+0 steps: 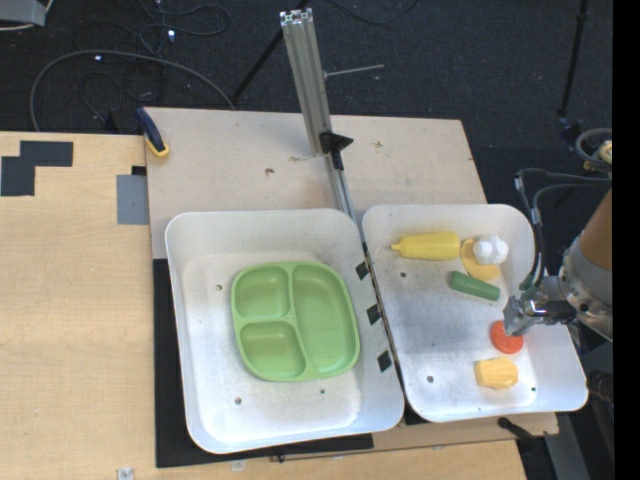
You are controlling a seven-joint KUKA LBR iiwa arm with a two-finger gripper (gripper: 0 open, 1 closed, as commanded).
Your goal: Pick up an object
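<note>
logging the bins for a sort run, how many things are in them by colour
green: 2, the divided plate in the left bin and the green stick in the right bin
yellow: 3, the mustard bottle, a small piece under the white ball, and the yellow block
white: 1, the ball
red: 1, the red disc by the pincer
total: 7
</note>
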